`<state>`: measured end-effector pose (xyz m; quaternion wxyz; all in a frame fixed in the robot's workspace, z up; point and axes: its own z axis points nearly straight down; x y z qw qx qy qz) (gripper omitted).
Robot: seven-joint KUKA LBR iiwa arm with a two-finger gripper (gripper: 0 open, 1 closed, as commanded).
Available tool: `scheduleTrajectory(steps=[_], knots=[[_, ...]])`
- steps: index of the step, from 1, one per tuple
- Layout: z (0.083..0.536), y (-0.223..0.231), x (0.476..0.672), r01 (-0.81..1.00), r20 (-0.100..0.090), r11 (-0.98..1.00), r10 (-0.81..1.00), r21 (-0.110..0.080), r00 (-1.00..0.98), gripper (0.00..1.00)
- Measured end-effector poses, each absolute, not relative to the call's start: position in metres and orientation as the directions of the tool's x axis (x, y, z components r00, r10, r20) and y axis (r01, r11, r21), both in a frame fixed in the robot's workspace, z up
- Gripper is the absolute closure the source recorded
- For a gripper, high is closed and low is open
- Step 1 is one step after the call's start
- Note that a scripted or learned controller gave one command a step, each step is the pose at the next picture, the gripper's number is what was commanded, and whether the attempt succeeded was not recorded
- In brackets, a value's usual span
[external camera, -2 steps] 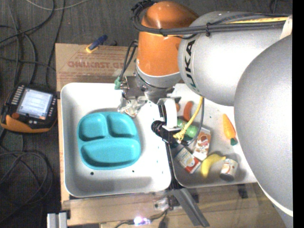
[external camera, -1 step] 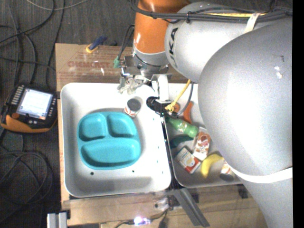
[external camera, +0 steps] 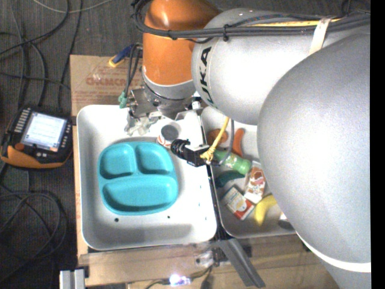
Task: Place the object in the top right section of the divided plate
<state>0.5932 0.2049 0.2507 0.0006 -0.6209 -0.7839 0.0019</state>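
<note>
Plate sections: the turquoise divided plate (external camera: 139, 178) lies open from above.
Top right approach: arm's wrist (external camera: 171, 53) crowds the far rim.
Right bin (external camera: 224, 220): cluttered.

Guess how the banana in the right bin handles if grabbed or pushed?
The banana looks smooth and curved, so it may slip or pivot. It is probably light. It lies against cartons, so a push would likely shift them.

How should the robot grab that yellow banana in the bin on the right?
Probably across its middle, coming straight down from above. The banana lies flat near the front of the right bin, and its curved body is narrow enough there to fit between fingers. A carton sits close on its left, so closing across the short width avoids bumping it.
</note>
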Motion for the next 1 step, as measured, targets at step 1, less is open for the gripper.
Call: scheduleTrajectory(steps=[1], knots=[[0.2415,0.2256,0.5830,0.660,0.001,0.751,0.660,-0.001,-0.751,1.00]])
